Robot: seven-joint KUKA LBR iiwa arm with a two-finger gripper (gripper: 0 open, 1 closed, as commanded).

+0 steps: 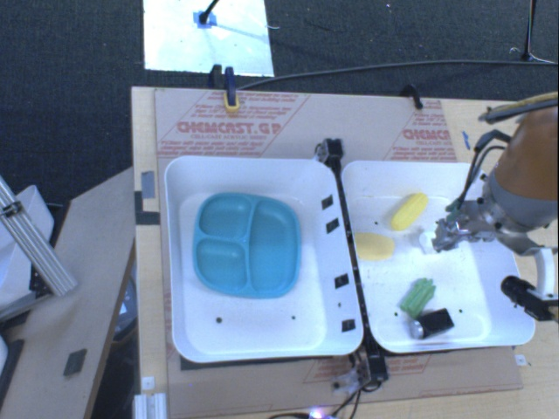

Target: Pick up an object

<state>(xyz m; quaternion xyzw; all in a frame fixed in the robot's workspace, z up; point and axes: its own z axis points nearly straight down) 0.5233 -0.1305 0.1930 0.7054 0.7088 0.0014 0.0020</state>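
Even cool overhead light, soft faint shadows, white bins [262,168] bright, slight overall softness.

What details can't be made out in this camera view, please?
- Pincer: too small and blurred to tell its finger state.
- Arm: cut off by the right edge.
- Dark object beside the green item: too small to identify.
- Yellow pieces: blurred; type unclear.

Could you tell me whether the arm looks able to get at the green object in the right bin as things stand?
Probably yes: the gripper hangs over the same bin, and the green object lies uncovered, though a dark object sits close beside it.
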